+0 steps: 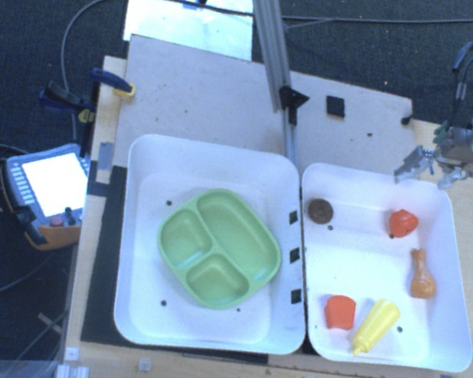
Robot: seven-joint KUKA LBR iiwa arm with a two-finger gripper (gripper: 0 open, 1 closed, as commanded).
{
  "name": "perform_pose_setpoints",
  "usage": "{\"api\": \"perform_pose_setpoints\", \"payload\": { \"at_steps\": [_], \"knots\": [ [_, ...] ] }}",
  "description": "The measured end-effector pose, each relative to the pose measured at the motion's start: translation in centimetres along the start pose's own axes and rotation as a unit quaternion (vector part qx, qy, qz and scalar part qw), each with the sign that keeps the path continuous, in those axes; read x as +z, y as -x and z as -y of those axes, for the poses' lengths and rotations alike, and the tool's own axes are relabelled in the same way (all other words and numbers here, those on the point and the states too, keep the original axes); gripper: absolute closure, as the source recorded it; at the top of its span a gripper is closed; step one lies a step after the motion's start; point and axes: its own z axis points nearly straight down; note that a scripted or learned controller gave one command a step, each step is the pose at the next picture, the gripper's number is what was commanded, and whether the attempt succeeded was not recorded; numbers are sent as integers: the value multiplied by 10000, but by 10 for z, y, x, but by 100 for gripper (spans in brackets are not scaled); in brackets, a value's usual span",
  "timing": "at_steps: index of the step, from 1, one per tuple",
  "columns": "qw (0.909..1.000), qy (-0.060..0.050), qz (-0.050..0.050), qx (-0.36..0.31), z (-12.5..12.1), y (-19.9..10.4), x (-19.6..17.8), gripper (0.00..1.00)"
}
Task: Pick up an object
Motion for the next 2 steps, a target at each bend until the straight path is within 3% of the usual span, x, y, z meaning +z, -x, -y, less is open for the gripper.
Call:
{"api": "perform_pose_setpoints", "payload": {
  "at_steps": [2],
  "knots": [
    [10000,-8,4,17,4,12,110,0]
  ]
}}
